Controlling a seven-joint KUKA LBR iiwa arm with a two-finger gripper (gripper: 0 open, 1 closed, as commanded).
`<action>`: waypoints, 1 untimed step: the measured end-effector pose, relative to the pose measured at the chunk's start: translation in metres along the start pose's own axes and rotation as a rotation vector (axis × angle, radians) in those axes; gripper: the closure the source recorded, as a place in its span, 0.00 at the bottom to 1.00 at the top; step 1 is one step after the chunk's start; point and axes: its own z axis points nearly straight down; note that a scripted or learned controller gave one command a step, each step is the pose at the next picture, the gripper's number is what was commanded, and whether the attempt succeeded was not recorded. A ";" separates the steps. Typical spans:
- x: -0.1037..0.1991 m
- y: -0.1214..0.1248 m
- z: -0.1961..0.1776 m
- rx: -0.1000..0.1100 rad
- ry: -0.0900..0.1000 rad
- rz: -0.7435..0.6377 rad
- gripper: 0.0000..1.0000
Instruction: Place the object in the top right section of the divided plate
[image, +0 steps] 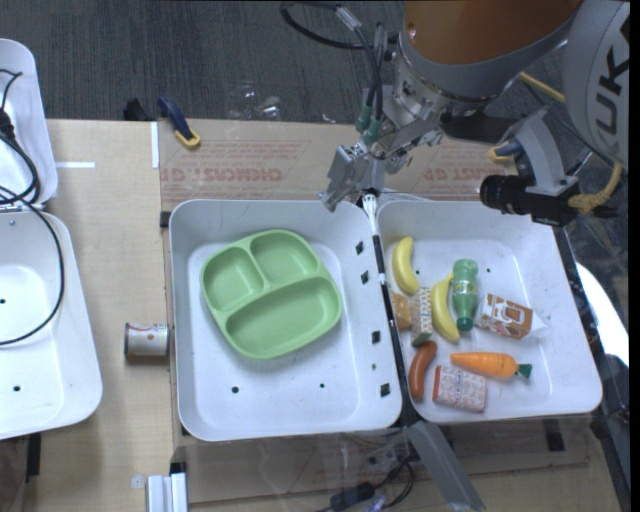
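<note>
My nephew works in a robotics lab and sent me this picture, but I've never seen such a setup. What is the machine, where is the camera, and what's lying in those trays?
The camera is fixed above a bench, looking down at a slant. The grey machine with the orange band is a robot arm reaching in from the right; its gripper hangs over the far edge where two white bins meet. The left bin holds a green divided plate. The right bin holds toy food: two bananas, a green bottle, a carrot, a sausage and small packets. I see nothing held by the gripper, and the plate has nothing on it.
</note>
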 end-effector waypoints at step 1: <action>0.048 0.017 0.000 0.000 0.000 -0.087 0.00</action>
